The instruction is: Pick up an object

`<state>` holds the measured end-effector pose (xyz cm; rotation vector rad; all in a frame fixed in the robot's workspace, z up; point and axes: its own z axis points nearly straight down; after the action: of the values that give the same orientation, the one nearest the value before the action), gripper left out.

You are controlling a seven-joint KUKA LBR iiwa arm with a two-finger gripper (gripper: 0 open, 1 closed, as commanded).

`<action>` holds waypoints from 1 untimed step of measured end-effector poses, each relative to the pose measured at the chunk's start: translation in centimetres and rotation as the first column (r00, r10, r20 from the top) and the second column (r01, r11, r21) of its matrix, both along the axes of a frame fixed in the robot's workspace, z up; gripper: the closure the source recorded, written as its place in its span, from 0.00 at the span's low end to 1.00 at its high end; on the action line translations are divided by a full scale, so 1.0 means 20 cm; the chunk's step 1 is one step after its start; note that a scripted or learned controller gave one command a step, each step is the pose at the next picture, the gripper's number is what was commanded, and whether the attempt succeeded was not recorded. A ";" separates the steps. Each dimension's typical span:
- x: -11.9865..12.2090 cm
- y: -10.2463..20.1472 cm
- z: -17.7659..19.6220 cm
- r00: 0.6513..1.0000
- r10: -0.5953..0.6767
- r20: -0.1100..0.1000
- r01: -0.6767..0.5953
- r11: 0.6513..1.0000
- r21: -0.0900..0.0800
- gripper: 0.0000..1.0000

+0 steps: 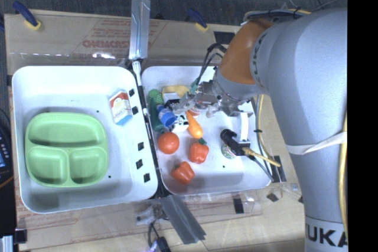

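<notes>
Gripper [198, 102] sits low in the right bin [220, 179], near its back wall. From my seat I cannot tell whether it is clenched, released or grasping anything, because the wrist hardware and the clutter around it merge into one dark patch. The arm [298, 85] comes in from the right. Its orange band [239, 59] is just above the wrist, and its grey bulk covers the bin's right rim and the bench beyond.

An orange carrot-shaped toy [195, 127] lies just below the tool, tilted, with its upper end up against the gripper. I cannot make out whether the two are touching. To its left is a small black-and-white piece [182, 123] that is too blurred for me to name, then a blue item [166, 119] and a green one [155, 103] along the bin's left wall. A yellow piece [175, 90] is at the back, partly tucked behind the tool.

Toward the front, a red tomato [168, 143] and two red peppers [199, 152] [183, 172] lie apart from one another on the bin floor.

The left bin [71, 82] holds a green divided tray [66, 147] and, well apart from it by the right wall, a small red-and-white carton [120, 107]. I cannot read its print.
</notes>
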<state>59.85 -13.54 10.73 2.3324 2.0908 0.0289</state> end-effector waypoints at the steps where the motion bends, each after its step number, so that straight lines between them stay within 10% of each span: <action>1: -0.07 0.02 0.01 1.000 -0.016 0.019 0.016 1.000 -0.010 0.00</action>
<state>58.54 -13.13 10.85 2.3342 2.0586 0.0400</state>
